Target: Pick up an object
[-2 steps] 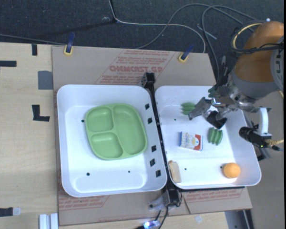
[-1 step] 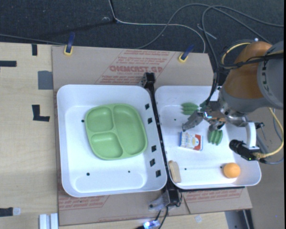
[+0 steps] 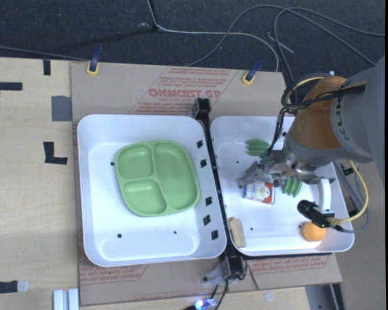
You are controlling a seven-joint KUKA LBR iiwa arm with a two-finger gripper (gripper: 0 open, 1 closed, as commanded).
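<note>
My gripper (image 3: 253, 174) hangs low over the middle of the right bin (image 3: 246, 124), reaching in from the right. Just beneath and in front of it lies a small white packet (image 3: 259, 192) with red and blue print; whether the gripper touches it I cannot tell. A green leafy toy (image 3: 257, 147) lies just behind the gripper. Another green piece (image 3: 291, 186) lies to the packet's right, partly under the wrist. An orange ball (image 3: 313, 232) rests in the bin's front right corner.
The left bin (image 3: 94, 173) holds a light green divided plate (image 3: 158, 177) in its middle. A small tan block (image 3: 236, 232) lies at the front left corner of the right bin, by the black divider (image 3: 210, 173) between the bins.
</note>
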